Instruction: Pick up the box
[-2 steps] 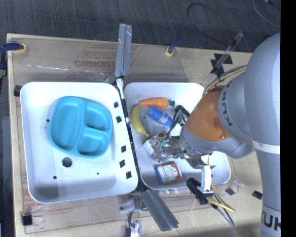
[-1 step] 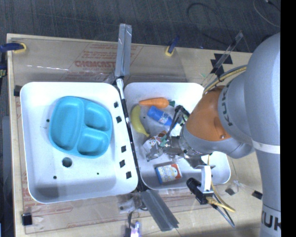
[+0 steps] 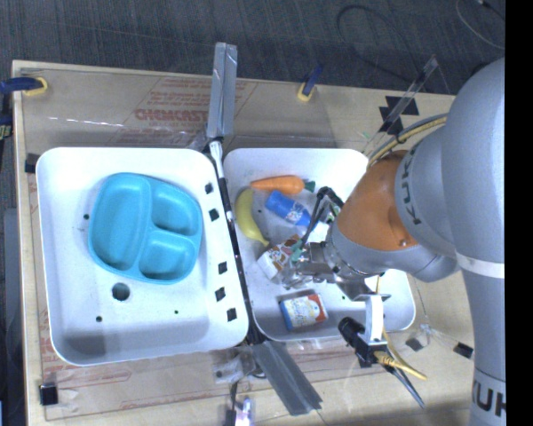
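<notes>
Camera view: wooden bench [image 3: 338,114], two white bins [image 3: 62,327], dark carpeted floor [image 3: 115,16].

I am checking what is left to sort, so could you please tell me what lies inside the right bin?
The right bin holds a carrot, a banana, a blue packet and the box. The arm covers the rest.

Tray [image 3: 147,229] in left bin [image 3: 62,327]; box [image 3: 302,311] in right bin [image 3: 400,313], near front wall.
</notes>
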You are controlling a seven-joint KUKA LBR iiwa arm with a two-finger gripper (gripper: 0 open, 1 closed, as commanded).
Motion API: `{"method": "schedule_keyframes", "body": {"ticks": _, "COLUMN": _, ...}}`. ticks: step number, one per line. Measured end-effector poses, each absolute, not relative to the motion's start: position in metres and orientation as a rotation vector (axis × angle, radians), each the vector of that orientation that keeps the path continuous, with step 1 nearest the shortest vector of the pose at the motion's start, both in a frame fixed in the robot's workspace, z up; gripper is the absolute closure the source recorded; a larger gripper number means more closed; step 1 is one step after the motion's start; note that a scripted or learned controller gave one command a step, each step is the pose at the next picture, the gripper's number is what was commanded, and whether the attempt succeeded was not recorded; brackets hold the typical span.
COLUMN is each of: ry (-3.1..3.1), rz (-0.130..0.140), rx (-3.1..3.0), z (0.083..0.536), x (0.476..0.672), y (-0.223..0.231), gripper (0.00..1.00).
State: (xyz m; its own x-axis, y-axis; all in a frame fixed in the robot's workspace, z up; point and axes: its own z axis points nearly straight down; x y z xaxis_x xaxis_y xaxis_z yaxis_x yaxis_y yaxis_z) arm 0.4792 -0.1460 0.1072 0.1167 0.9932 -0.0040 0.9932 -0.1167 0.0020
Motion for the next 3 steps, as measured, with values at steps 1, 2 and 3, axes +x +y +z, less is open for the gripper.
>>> {"method": "schedule_keyframes", "body": {"ticks": 1, "ry": 2.090, "rz": -0.004, "rx": 2.340, "z": 0.115, "x": 0.480, "y": -0.145, "gripper": 1.00}}
{"method": "schedule_keyframes", "body": {"ticks": 2, "ry": 2.090, "rz": -0.004, "rx": 2.339, "z": 0.115, "x": 0.480, "y": -0.145, "gripper": 0.00}}
{"method": "schedule_keyframes", "body": {"ticks": 3, "ry": 1.947, "rz": -0.001, "rx": 2.470, "z": 0.091, "x": 0.510, "y": -0.141, "gripper": 0.00}}
